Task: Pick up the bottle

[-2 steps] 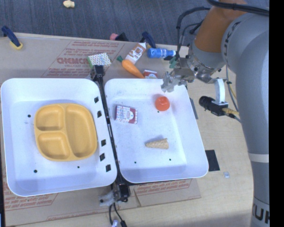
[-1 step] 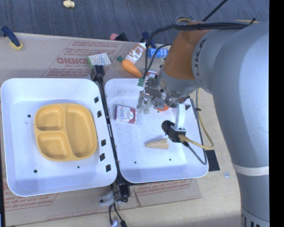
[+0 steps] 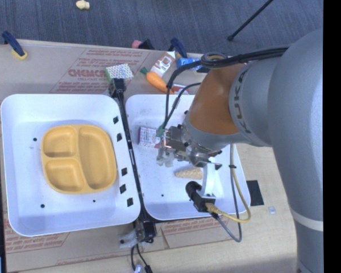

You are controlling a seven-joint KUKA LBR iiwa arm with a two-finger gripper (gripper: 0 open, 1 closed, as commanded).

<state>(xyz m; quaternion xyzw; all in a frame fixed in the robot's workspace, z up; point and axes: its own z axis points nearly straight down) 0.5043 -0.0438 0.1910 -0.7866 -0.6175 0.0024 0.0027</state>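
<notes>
- The bottle (image 3: 159,71) is lying on its side on the cardboard-covered surface (image 3: 57,75), outside both bins, just beyond the far rim of the right bin (image 3: 159,206); its orange end is pointing toward that bin and its white labelled body is angling away.
- A blue clamp (image 3: 179,48) is sitting just beside the bottle (a second blue clamp (image 3: 14,44) is gripping the surface's far left corner).
- The fingers (image 3: 166,155) are hanging low inside the right bin, well apart from the bottle; whether they are apart or together cannot be told, since the wrist is covering them.
- A small patterned packet (image 3: 147,135) is lying in the right bin just left of the wrist, and a pale tan piece (image 3: 188,173) is resting near the fingers.
- The grey arm (image 3: 273,95) with its orange band is reaching in from the right.
- A yellow divided tray (image 3: 78,158) is sitting in the left bin (image 3: 17,209).
- A small checkered box (image 3: 119,71) is lying on the surface left of the bottle.
</notes>
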